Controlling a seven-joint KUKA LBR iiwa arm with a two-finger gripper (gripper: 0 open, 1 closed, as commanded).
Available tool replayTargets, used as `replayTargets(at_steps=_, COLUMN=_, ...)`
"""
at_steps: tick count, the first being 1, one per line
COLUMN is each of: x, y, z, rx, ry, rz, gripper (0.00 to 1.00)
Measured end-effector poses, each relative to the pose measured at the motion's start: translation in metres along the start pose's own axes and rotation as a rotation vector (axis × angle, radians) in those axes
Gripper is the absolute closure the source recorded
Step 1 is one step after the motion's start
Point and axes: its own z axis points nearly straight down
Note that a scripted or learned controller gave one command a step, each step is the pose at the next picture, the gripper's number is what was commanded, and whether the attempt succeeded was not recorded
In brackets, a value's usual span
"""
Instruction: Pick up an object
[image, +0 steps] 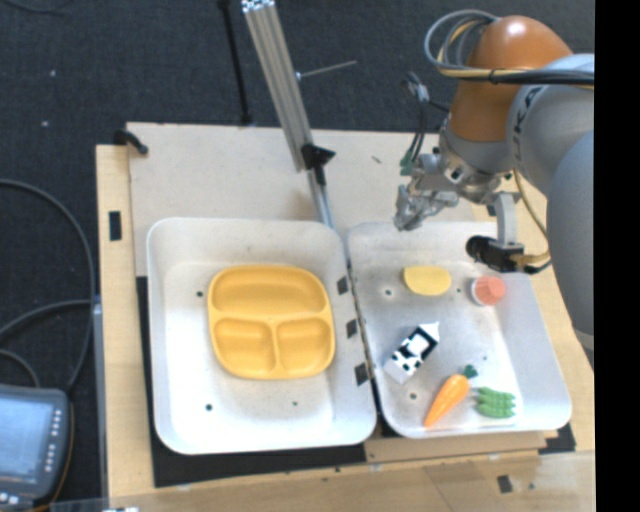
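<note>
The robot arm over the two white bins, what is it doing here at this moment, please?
The grey arm's gripper hangs above the far edge of the right bin, with nothing seen between its fingers. In that bin lie a yellow oval piece, a pink round piece, a black-and-white carton, a carrot and a green vegetable. The left bin holds a yellow divided plate. No object is picked up yet.

Light fell evenly and fairly bright from overhead, with soft, short shadows. The white bins (255, 235) below and left of the gripper (412, 215) looked nearly washed out. The picture was slightly soft and grainy, and the dark floor showed little detail.
</note>
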Motion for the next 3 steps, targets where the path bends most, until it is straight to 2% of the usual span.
replayTargets(at_steps=1, x=0.060, y=-0.006, z=0.001, rx=0.000, ry=0.001, rz=-0.001, gripper=1.00)
replayTargets(at_steps=2, x=0.108, y=-0.001, z=0.005, rx=-0.001, ry=0.000, rz=-0.001, gripper=1.00)
replayTargets(at_steps=3, x=0.158, y=-0.010, z=-0.009, rx=-0.003, ry=0.002, rz=-0.002, gripper=1.00)
